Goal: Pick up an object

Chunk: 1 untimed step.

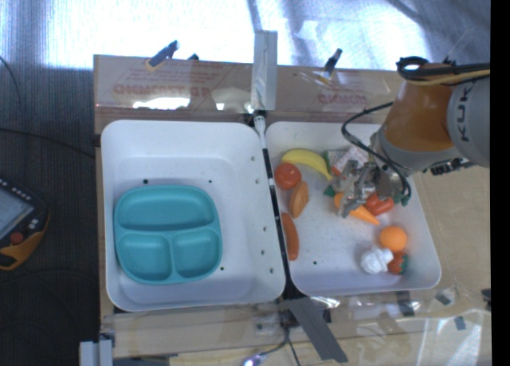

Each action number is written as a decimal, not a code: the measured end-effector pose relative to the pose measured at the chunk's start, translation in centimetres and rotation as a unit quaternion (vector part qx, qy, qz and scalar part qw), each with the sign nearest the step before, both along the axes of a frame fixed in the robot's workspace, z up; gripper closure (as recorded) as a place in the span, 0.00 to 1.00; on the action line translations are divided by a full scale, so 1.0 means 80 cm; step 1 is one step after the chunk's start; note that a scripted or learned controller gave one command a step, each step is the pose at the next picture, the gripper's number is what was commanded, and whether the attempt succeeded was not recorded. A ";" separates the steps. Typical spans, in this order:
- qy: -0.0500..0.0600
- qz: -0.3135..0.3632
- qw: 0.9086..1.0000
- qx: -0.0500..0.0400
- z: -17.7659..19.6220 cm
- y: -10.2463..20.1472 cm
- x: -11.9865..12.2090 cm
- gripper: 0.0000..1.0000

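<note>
The gripper (358, 194) is reaching down into the right bin (422, 277) near its right edge, hanging over a small clutter of toys there, and whether it is grasping anything I cannot tell. Just beside it an orange carrot (367, 215) is lying against a red piece (381, 204), with an orange ball (393, 238) nearer the front right corner and a banana (308, 162) toward the back edge. The carrot is looking like light, stiff, smooth plastic, likely to slip, so pinching across its thicker end is seeming safest.
</note>
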<state>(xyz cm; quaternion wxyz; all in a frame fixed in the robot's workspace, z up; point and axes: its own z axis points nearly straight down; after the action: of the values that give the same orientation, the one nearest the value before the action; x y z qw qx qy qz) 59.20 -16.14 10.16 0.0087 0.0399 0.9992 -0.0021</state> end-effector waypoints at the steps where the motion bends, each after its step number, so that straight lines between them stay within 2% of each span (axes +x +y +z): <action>1: 0.006 -0.156 0.988 0.004 0.134 0.082 0.019 1.00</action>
<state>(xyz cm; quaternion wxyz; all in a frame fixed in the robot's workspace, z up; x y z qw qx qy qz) 60.74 -9.58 20.91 0.0016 0.1953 0.9807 0.0002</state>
